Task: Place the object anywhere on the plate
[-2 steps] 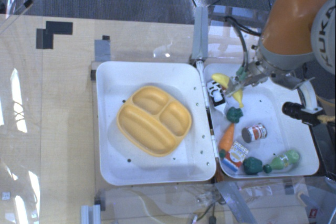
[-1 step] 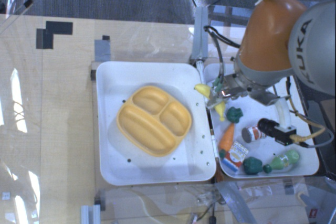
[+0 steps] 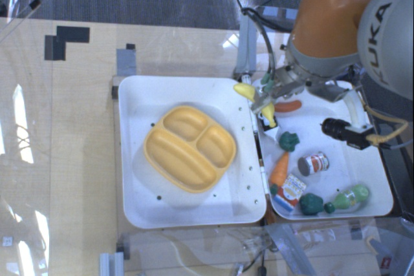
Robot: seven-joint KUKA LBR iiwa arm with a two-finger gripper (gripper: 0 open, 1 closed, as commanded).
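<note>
From where I stand, the yellow plate [image 3: 189,148] sits in the left bin [image 3: 129,158], three compartments facing up, and nothing lies on it. So the placing itself is not done.

The arm [image 3: 343,10] leans in from the right, and its claw [image 3: 266,99] hangs right over the wall between the two bins, at the far end. A yellow banana [image 3: 244,91] shows at the claw's tip, its curved end poking out over the left bin's far right corner, with another bit of yellow just below the metal. It looks to be pinched between the fingers and lifted, though the wrist hides much of the contact, so I would call that likely rather than certain.

The right bin [image 3: 381,200] holds the rest: a red sausage [image 3: 288,106] just beside the claw, a green broccoli piece [image 3: 288,139], a carrot [image 3: 279,169], a small can [image 3: 313,163], a packet [image 3: 292,188], a dark green piece [image 3: 311,203] and a green bottle [image 3: 350,198].

By my reckoning the pick is made and the carry is partway. What is left is the short trip to the plate, near and toward the front-left of the claw, then the release.
</note>
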